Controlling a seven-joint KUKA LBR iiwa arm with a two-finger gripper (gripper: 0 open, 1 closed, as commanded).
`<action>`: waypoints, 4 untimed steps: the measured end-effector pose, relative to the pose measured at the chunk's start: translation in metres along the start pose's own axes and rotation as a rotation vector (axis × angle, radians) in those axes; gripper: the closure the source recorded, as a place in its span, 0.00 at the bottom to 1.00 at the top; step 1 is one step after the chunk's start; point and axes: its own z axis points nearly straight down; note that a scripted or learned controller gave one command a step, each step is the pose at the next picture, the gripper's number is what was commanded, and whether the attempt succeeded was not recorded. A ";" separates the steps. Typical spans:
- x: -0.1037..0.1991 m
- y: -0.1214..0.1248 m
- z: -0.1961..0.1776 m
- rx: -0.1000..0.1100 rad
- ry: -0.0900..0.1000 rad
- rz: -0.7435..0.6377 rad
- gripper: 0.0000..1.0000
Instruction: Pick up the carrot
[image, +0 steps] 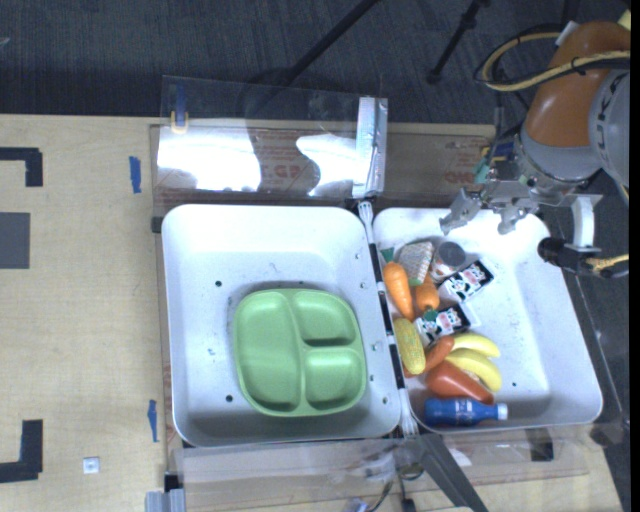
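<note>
An orange carrot lies along the left side of the right bin, its tip pointing toward the back. The gripper hangs over the back of that bin, to the right of and behind the carrot, well apart from it. Its fingers look spread, with nothing between them.
Beside the carrot lie a corn cob, a banana, a red-orange pepper, a blue bottle, two black-and-white packets and a small orange piece. The left bin holds a green divided plate.
</note>
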 end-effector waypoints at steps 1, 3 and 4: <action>0.022 -0.019 0.054 -0.001 0.000 -0.441 0.00; 0.004 -0.037 0.039 0.000 0.000 -0.466 0.00; 0.074 -0.054 0.010 0.000 0.000 -0.713 0.00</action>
